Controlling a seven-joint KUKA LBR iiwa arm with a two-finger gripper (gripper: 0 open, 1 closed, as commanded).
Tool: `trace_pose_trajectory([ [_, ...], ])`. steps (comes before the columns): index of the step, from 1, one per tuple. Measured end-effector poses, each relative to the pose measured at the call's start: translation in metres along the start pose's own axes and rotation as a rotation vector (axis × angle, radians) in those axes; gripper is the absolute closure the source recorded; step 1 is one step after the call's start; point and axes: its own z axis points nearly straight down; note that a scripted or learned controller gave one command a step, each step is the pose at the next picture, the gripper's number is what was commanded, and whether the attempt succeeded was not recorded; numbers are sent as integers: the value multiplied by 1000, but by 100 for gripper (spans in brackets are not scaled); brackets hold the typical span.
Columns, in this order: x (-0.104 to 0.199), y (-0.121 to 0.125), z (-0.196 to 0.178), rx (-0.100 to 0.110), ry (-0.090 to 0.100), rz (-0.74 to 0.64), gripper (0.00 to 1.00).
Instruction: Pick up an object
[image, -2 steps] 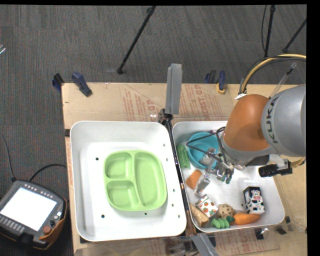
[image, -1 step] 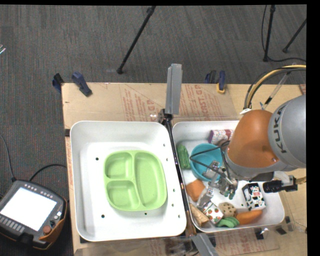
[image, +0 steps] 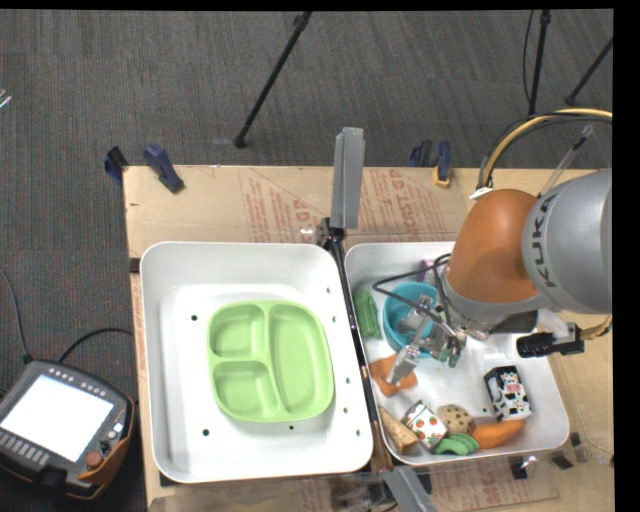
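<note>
The orange piece (image: 385, 374) lies on the floor of the right bin (image: 545, 395), near its left wall, below the blue bowl (image: 408, 310). The tool (image: 407, 366) is set right at it; whether the fingers are spread or pressed together cannot be told, and no grip is shown. The piece should be straddled squarely before any lift, and the bowl's rim and the nearby green piece (image: 367, 312) avoided.

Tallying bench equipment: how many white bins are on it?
2. The left bin holds a green divided plate; the right bin holds the small toys, with the claw over it.
</note>
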Motion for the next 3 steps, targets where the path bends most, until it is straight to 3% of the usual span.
trace_pose_trajectory([
  [1, -2, 1, -13, -2, -8, -5, 100],
  [2, 0, 1, -10, 0, 0, -6, 0],
  [3, -42, 19, -1, 0, -1, -46, 0],
])
